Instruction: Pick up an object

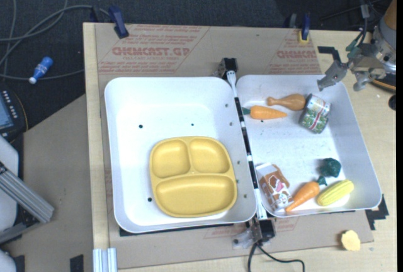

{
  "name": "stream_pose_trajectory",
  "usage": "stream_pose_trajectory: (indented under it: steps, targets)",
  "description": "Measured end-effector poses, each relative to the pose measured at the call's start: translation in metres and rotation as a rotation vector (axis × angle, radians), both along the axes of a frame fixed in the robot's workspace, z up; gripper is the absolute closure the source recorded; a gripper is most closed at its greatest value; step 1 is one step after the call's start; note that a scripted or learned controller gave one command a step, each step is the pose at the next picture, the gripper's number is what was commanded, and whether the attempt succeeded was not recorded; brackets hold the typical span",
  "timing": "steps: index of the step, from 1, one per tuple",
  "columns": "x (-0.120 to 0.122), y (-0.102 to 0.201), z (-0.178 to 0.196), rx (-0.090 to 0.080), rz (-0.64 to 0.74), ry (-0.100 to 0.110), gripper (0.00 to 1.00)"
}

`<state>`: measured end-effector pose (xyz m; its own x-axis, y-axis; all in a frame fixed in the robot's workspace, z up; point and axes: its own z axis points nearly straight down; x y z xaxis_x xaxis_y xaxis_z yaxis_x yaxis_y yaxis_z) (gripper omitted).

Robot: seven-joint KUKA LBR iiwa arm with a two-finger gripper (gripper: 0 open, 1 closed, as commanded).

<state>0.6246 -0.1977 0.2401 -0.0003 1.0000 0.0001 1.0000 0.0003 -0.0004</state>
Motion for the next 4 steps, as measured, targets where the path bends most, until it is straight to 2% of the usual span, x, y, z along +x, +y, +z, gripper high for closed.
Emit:
stream_pose_trajectory:
  steps: [1, 2, 3, 4]
  targets:
    - [0.042, 0.001, -0.098, 0.001, 0.003, 0.005, 0.0]
    - [0.043, 0.032, -0.156, 0.003, 0.002, -0.001, 0.0]
    - [0.048, 0.028, -0.134, -0.007, 0.002, -0.021, 1.0]
    - [0.046, 0.029, -0.139, -0.003, 0.002, -0.01, 0.0]
